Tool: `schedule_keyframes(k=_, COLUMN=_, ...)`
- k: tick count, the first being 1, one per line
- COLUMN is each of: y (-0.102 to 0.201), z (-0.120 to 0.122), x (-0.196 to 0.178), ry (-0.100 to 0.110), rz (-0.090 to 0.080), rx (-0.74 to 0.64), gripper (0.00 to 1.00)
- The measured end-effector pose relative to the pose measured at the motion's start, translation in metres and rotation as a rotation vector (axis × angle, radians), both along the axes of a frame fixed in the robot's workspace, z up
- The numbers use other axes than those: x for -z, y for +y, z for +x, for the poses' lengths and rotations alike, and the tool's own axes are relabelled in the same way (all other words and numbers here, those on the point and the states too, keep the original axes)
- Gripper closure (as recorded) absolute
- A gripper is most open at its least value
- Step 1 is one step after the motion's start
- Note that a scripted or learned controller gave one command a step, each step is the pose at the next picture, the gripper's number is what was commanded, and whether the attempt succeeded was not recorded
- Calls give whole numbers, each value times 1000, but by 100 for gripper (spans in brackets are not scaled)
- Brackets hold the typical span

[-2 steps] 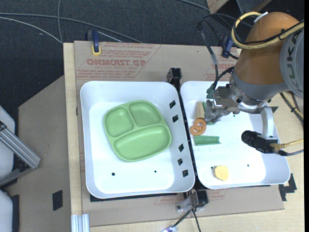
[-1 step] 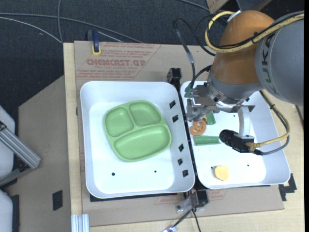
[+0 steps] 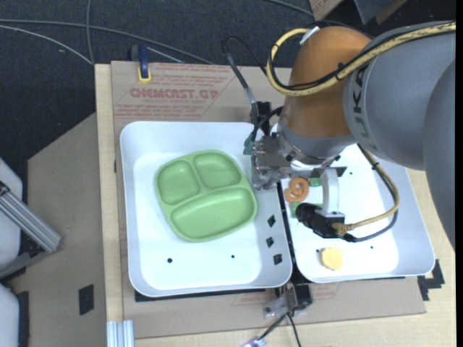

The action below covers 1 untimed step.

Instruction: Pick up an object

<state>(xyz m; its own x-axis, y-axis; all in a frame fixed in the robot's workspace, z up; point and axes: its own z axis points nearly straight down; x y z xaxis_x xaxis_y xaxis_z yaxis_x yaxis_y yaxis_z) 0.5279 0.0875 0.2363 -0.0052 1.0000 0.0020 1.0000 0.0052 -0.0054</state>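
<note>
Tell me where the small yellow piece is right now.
In the camera view, the small yellow piece lies in the right bin, near its lower-left corner, below and apart from the orange ring.

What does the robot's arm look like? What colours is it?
The arm is big, round and smooth grey, like a fat pipe. Above its wrist sits a shiny, rounded orange band. A yellow cable loops across that orange part. At the tip is the gripper, a small cluster of dull metal parts and thin wires.
</note>
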Motion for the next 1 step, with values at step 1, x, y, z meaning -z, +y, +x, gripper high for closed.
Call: schedule_keyframes(k=1, y=-3, z=1, x=-1, ry=-2, rz=-1, rx=5, gripper=0)
